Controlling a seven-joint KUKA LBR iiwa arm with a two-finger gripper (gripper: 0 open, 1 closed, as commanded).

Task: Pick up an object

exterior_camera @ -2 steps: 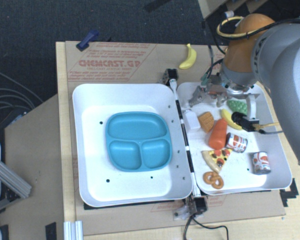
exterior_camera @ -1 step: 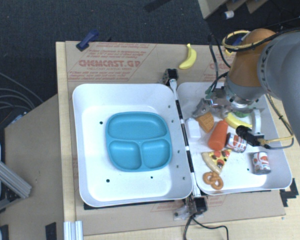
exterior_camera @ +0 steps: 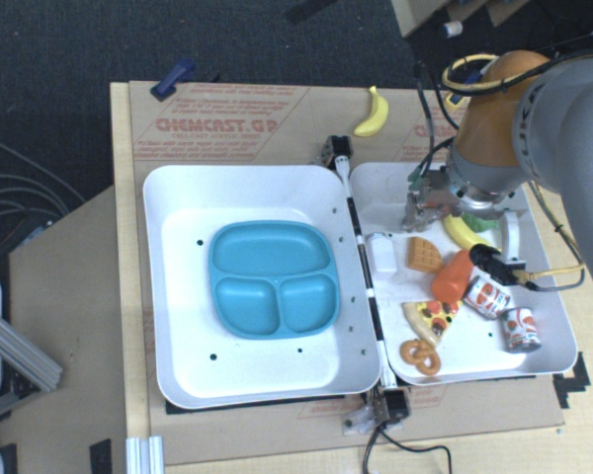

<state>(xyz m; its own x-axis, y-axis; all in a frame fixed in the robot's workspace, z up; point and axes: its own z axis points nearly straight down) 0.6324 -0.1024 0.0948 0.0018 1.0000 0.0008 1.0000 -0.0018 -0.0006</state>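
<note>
My gripper (exterior_camera: 422, 208) hangs low over the far part of the right bin (exterior_camera: 551, 355), under the orange band of the arm. Just in front of it lies a tan waffle piece (exterior_camera: 424, 255). To its right, partly under the wrist, are a yellow banana (exterior_camera: 464, 233) and a bit of something green (exterior_camera: 481, 224). Further forward sit an orange-red pepper-like toy (exterior_camera: 453, 276), a pizza slice (exterior_camera: 430, 317), a pretzel (exterior_camera: 420, 355) and two small cans (exterior_camera: 489, 297) (exterior_camera: 521, 329). Nothing is seen held in the gripper.
The left bin (exterior_camera: 173, 363) holds a blue divided plate (exterior_camera: 273, 276). Another banana (exterior_camera: 373, 116) lies on the bench behind the bins, and a blue object (exterior_camera: 171, 80) sits at the bench's far left corner. The arm covers the right bin's far right side.
</note>
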